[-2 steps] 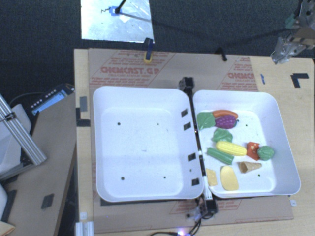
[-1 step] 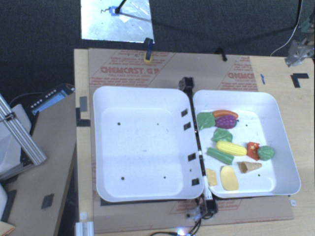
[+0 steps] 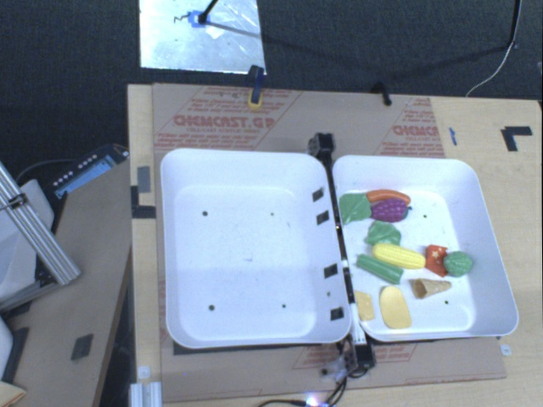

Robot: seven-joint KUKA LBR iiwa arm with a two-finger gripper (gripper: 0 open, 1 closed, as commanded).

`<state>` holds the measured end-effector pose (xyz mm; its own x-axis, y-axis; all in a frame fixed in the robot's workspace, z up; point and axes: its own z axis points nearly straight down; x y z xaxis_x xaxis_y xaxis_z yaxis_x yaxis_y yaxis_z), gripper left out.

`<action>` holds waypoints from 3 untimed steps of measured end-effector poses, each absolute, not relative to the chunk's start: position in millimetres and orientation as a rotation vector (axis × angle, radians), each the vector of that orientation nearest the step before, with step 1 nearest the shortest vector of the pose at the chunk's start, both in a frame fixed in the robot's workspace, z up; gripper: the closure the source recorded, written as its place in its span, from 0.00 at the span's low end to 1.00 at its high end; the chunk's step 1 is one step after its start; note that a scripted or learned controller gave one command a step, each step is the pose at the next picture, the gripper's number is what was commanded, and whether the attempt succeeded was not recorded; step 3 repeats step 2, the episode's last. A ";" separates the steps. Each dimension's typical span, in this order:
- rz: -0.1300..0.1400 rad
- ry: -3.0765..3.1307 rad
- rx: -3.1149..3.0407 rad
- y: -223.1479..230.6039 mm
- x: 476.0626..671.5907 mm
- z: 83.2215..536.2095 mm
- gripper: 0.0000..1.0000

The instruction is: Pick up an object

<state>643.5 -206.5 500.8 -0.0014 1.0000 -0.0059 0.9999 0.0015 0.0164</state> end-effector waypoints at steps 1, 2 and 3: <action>0.006 2.222 2.209 -197.4 669.0 534.2 1.00; 0.002 2.223 2.218 -183.6 625.4 535.8 1.00; 0.002 2.223 2.218 -183.6 625.4 535.8 1.00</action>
